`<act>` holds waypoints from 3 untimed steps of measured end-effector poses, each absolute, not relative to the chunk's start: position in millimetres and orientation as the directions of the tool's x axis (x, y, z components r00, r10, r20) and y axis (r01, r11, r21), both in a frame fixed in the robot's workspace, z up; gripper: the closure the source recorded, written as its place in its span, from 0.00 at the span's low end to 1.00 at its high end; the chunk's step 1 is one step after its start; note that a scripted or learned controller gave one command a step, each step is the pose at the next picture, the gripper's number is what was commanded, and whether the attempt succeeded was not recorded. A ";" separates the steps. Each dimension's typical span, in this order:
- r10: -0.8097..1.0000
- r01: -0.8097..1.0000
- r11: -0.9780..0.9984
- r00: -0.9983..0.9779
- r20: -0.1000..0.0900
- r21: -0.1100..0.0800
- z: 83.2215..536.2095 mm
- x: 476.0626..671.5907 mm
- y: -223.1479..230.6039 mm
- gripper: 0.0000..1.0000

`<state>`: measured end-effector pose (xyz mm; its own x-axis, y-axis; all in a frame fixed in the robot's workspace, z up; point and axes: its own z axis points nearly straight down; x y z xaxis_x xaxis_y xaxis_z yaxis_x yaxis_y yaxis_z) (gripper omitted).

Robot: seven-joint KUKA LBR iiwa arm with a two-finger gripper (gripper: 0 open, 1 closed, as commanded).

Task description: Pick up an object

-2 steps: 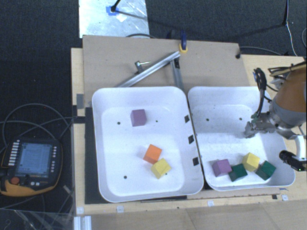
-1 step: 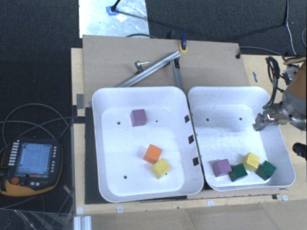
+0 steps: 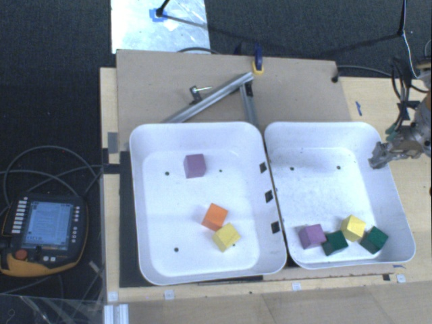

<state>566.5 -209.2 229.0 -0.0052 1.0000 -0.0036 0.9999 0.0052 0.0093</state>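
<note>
The left bin holds a purple cube toward the back, with an orange cube and a yellow cube touching near the front. In the right bin, a purple cube, a dark green cube, a yellow cube and another green cube cluster in the front right corner. My gripper sits at the right bin's right rim toward the back, well apart from every cube. Nothing is seen in it.
Two metal rods lie on the brown board behind the bins, with a yellow-and-blue clamp at the board's back edge. A teach pendant with its cables rests left of the bench. Cables hang at the far right.
</note>
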 end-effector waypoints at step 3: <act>1.000 1.000 0.011 -0.011 0.001 0.003 260.8 580.2 -99.3 1.00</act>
